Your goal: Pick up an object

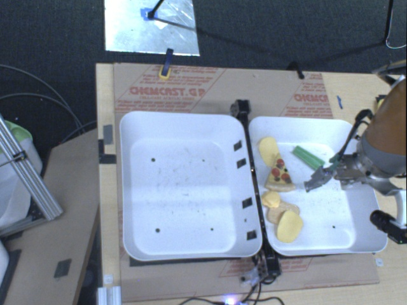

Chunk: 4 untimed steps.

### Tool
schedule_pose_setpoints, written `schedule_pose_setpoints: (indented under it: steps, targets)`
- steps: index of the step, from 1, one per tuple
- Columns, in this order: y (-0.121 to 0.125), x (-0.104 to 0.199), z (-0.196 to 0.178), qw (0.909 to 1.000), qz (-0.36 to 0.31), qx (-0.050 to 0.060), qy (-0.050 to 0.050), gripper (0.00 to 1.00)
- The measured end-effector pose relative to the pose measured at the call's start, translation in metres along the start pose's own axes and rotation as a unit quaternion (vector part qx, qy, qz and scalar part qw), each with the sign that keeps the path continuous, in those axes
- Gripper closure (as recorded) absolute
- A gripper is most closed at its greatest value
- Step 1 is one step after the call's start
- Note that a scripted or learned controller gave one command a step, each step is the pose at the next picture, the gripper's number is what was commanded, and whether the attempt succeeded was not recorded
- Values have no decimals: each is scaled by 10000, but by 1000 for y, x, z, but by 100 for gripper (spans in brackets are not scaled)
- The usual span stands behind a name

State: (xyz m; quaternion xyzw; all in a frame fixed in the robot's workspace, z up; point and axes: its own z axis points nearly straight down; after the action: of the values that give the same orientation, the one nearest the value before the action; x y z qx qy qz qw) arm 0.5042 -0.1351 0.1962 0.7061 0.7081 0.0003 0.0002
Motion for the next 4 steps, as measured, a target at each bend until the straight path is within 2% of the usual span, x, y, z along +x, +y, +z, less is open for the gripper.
schedule_pose_setpoints:
  steps: [1, 2, 3, 4]
  targets:
    - [32, 136, -16, 10000, -75, -22, 24, 0]
    - [-9, 177, -185, 9999, -46, -89, 24, 0]
    - [-8, 174, -188, 10000, -37, -39, 1, 100]
    - [-7, 174, -198, 10000, -65, -52, 1, 100]
